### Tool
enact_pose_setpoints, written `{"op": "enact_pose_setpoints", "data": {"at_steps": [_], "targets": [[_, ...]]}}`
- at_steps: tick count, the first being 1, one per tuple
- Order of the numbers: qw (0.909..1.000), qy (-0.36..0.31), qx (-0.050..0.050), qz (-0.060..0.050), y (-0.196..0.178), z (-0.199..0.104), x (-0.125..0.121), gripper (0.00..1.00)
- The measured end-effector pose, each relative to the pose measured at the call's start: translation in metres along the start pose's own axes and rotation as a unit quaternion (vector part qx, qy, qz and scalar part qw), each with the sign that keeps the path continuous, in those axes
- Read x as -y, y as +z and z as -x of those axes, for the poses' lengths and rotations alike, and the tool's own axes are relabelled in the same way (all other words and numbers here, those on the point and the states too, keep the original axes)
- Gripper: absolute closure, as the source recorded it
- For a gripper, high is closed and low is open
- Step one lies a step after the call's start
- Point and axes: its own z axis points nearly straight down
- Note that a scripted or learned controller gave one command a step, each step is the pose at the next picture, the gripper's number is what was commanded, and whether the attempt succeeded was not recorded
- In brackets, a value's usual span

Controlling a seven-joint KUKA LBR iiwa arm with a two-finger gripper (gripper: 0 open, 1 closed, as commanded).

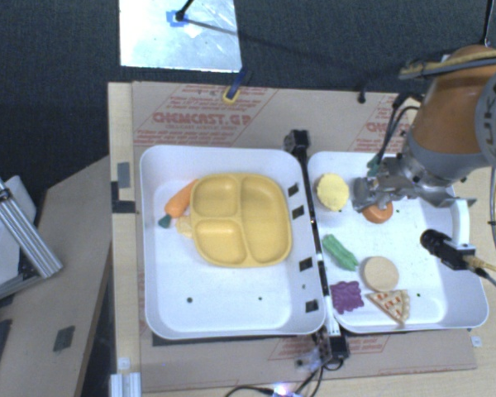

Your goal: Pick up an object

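Yellow tray (236, 222), two white bins (231, 160)

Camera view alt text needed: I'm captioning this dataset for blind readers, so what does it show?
A grey and orange robot arm's gripper is low in the right white bin over an orange toy, beside a yellow lemon, green pickle, round cookie, purple piece and pizza slice. The left white bin holds a yellow divided plate and a carrot.

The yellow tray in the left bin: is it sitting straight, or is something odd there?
The yellow tray sits askew in the left bin, turned against its walls. A toy carrot is wedged beside its upper left corner, partly tucked under.
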Motion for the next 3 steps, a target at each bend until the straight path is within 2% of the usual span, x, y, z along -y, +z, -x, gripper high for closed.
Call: {"op": "enact_pose_setpoints", "data": {"at_steps": [1, 2, 3], "targets": [[1.0000, 0.000, 0.000, 0.000, 0.001, -0.044, 0.014, 1.00], [1.0000, -0.001, 0.000, 0.000, 0.009, -0.102, 0.021, 1.00], [1.0000, -0.001, 0.000, 0.001, 0.000, -0.145, 0.025, 1.00]]}}
